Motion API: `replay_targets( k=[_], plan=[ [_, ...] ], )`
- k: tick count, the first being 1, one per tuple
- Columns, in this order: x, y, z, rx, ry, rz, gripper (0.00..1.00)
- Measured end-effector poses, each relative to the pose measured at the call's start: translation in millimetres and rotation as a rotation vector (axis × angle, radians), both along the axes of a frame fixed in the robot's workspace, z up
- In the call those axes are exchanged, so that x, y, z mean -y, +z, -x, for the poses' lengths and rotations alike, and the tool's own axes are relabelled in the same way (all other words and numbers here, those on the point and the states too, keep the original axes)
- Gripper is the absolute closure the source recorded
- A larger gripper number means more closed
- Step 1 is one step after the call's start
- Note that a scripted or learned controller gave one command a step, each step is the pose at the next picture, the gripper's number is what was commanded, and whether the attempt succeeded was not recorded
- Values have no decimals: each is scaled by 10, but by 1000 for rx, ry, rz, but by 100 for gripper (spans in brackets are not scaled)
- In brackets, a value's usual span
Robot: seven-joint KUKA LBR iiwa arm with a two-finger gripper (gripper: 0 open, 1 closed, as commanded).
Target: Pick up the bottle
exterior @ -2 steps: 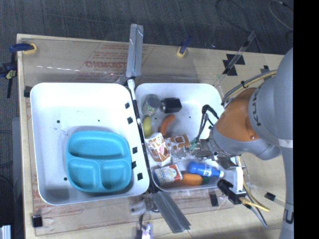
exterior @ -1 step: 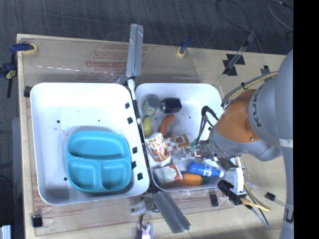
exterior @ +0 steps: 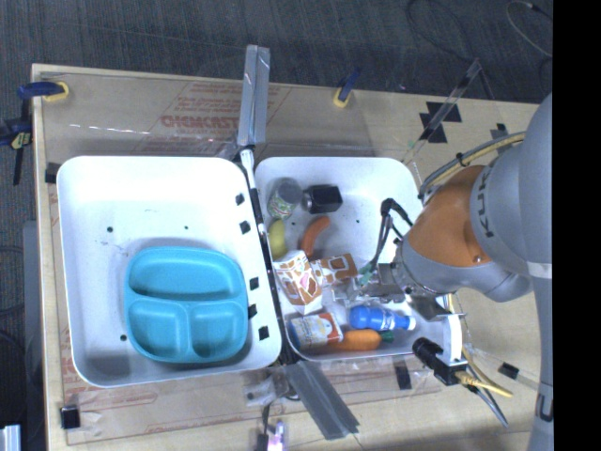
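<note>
Bench: we record a pale wooden bench top (exterior: pixel 141 111) bearing two shallow white bins side by side.
Left bin: we find the shallow white plastic left bin (exterior: pixel 103 205) holding a light-blue plastic tray with three compartments (exterior: pixel 188 303), lying toward the bin's near right part.
Right bin: we find the shallow white plastic right bin (exterior: pixel 362 181) crowded along its left and near sides.
Task object: we locate the blue plastic bottle with a white cap end (exterior: pixel 380 320) lying on its side near the right bin's near wall, cap end pointing right.
Neighbours: an orange carrot-shaped item (exterior: pixel 355 341) lies just beside the bottle on its near side; a red-and-white printed carton (exterior: pixel 299 280) lies to the bottle's left; a small black block-shaped object (exterior: pixel 323 196) and a yellow rounded item (exterior: pixel 278 240) sit toward the far left of that bin.
Arm: the grey arm with its orange band (exterior: pixel 451 233) reaches in from the right, over the right bin's right side.
Gripper: the two-finger gripper (exterior: pixel 374 287) sits low in the right bin, just above the bottle in the view.
Jaws: we cannot tell whether they are open or closed; clutter and the wrist obscure them.
</note>
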State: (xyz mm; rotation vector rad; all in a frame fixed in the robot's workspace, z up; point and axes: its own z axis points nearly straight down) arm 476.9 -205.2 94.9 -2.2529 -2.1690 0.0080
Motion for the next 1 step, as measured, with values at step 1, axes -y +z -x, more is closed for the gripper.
replay_targets(
  k=[1],
  plan=[
    [1, -1, 3, -1, 0, 0, 0]
  ],
)
